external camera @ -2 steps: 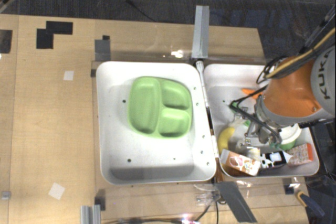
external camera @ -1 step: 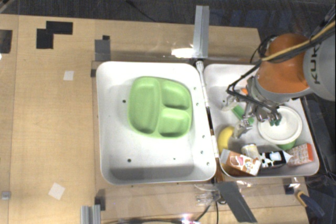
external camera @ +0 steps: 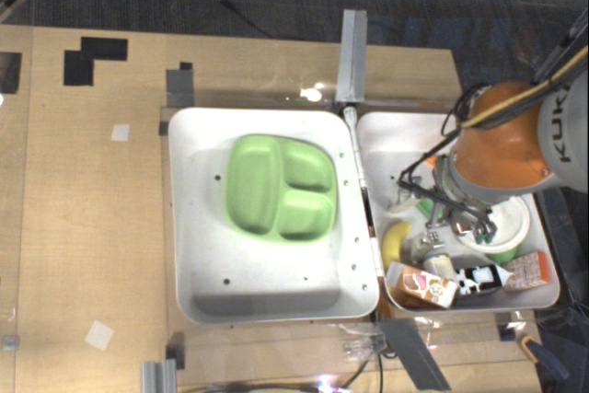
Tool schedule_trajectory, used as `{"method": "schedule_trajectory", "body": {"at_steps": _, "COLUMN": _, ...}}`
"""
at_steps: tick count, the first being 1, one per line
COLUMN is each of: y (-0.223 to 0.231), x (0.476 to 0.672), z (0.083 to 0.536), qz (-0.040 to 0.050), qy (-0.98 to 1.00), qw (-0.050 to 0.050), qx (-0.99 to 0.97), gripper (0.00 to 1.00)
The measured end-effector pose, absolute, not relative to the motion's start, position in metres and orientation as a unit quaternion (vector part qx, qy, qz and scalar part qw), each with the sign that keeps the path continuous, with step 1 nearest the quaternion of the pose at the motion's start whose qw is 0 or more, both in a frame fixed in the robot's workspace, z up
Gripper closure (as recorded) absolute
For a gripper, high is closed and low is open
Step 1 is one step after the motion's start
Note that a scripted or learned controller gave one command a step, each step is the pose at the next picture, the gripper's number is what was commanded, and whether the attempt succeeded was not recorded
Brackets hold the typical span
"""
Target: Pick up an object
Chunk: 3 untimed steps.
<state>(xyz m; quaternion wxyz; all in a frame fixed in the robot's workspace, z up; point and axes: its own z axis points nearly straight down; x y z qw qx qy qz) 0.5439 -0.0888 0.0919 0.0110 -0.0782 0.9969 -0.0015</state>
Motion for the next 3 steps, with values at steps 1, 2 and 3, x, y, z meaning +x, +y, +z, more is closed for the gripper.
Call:
{"method": "schedule_trajectory", "body": {"at_steps": 1, "y": -0.097, "x": 0.523, "z": 0.100, "qz": -0.0035, "qy": 0.993, "qw": 0.034, "qx": -0.113, "gripper": 0.00}}
{"method": "schedule_trajectory", "body": {"at_steps": 2, "y": -0.087, "x": 0.510, "z": 0.093, "qz": -0.0017, "qy": 0.996, "qw": 0.019, "qx": -0.083, "gripper": 0.00}}
{"method": "schedule_trajectory", "body": {"at_steps": 3, "y": -0.086, "x": 0.507, "z": 0.095, "qz": -0.0042, "qy": 0.997, "qw": 0.021, "qx": -0.070, "gripper": 0.00}}
